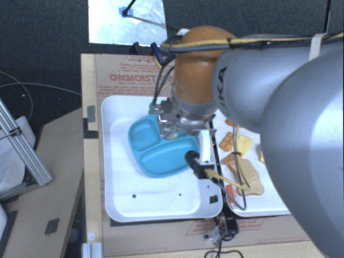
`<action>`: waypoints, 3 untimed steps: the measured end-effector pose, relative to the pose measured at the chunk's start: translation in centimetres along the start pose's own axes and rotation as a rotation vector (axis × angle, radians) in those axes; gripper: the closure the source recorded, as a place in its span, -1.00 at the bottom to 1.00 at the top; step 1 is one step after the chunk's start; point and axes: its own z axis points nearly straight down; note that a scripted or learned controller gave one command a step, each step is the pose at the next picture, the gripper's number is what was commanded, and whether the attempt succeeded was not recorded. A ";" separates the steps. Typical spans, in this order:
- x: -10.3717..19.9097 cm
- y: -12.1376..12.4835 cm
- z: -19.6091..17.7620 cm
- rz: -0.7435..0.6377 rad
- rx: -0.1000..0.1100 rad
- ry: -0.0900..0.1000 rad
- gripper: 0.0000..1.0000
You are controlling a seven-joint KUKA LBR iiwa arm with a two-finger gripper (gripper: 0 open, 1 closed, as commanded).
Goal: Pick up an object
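— So, where's the pincer (171,127) now?

— Low over the left bin (119,198), right above the blue tray (156,152). The arm (269,74) comes in from the right and hides most of it; I only get the metal bit under the orange band (201,63).

— Released or clenched?

— I can't tell from here. The wrist is in the way.

— And the tray, how does it lie?

— Flat on the bin floor, a divided dish with two wells. Its long axis runs on a slant, from upper left toward lower right. The pincer sits about over the ridge between the wells, toward the upper rim, so the tray spreads out mostly below and to the left of it.

— Touching?

— Near enough that I couldn't swear either way. I wouldn't say it has hold of anything.

— So the next bit?

— My guess is that it hinges on that ridge or rim. It's the only thin edge there to close on, and it lies almost straight under the tool.

— Anything else about?

— Some orange and tan food pieces (242,160) in the right bin (269,208), well off from the tray.
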 end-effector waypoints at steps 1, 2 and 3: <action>-5.1 4.2 3.1 0.013 0.001 -0.007 1.00; -4.5 2.1 -1.1 0.006 -0.002 -0.002 1.00; -7.1 2.9 -4.9 0.010 -0.004 -0.004 1.00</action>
